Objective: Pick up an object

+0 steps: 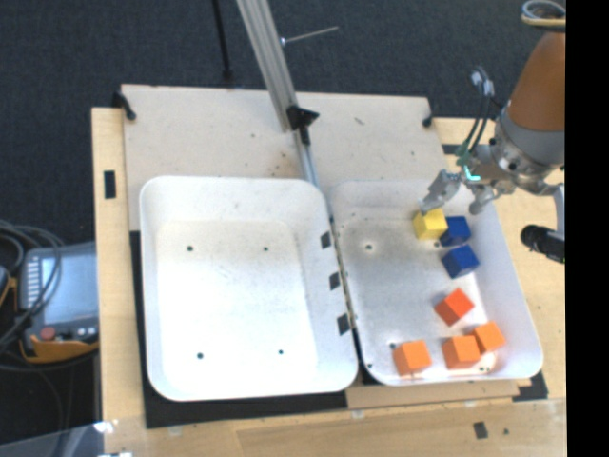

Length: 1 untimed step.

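So the arm comes in from the right and its gripper is hanging over the far end of the right bin, fingers spread apart with nothing between them. Just below it sits a yellow block, touching or nearly touching a blue block on its right. A second blue block is just nearer to the camera, then a red-orange block a bit further down. Along the near edge there are three orange blocks (all pretty close together): one on the left, one in the middle, and one right beside it. The left bin sits alongside, touching the right one.
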### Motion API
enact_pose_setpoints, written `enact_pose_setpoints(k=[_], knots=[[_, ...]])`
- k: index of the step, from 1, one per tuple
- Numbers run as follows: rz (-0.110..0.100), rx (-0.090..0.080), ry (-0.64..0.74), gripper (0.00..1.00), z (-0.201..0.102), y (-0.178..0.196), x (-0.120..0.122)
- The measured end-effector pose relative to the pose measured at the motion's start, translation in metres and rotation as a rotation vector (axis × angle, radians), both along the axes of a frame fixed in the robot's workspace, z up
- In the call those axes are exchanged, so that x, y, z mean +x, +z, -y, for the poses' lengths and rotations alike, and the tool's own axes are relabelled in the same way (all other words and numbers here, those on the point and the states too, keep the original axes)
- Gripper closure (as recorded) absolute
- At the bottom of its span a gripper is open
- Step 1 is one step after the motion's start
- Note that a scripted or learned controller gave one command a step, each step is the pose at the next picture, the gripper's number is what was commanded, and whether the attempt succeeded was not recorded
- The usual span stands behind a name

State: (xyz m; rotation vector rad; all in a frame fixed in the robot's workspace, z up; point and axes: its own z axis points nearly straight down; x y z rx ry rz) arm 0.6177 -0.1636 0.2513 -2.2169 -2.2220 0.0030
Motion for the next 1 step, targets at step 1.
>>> enact_pose_setpoints(k=[1], knots=[[0.004,-0.002,0.001,0.0,0.0001,0.0026,0.0008]])
